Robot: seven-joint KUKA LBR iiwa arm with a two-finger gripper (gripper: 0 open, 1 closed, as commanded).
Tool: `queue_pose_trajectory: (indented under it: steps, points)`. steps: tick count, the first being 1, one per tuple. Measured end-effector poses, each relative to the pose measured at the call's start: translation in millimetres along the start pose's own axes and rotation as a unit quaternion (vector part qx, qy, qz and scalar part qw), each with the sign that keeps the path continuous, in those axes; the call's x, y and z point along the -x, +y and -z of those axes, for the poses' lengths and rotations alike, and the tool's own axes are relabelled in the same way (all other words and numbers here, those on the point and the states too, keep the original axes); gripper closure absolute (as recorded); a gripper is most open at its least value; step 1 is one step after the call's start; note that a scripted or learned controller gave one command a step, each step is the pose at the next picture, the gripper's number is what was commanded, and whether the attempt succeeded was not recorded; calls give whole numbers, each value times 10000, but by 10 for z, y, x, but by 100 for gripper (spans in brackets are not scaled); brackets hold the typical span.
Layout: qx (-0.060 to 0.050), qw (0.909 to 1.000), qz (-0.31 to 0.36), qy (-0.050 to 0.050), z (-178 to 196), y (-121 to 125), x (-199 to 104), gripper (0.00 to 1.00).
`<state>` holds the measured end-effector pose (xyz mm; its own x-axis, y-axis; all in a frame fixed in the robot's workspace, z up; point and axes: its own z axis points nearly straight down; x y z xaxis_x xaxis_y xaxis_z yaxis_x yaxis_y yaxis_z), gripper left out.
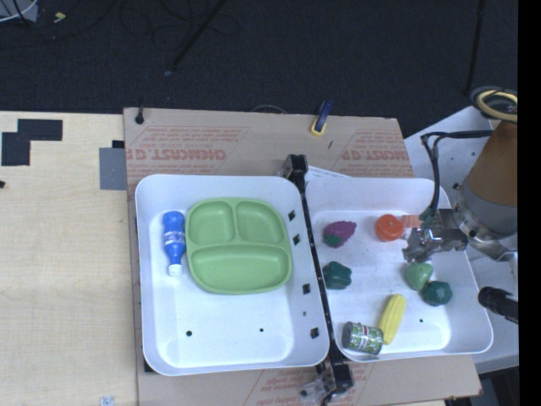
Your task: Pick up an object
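A light green, rounded toy vegetable (418,275) lies in the right bin (372,205) near its right wall, just below the end effector (420,244) (grip state cannot be told). A dark green piece (437,293) touches it below-right; a yellow corn (391,317) lies lower left, with open floor to its left

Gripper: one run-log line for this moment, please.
gripper over right bin | above light green toy | nothing seen held | orange ball left of it | plate, bottle in left bin
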<state>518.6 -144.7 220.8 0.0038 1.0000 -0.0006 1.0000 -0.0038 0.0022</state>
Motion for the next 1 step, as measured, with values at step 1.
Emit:
queue_pose_trajectory:
  steps: [1]
  points:
    - [-17, 10000, -2, 6, 68, -1, 17, 100]
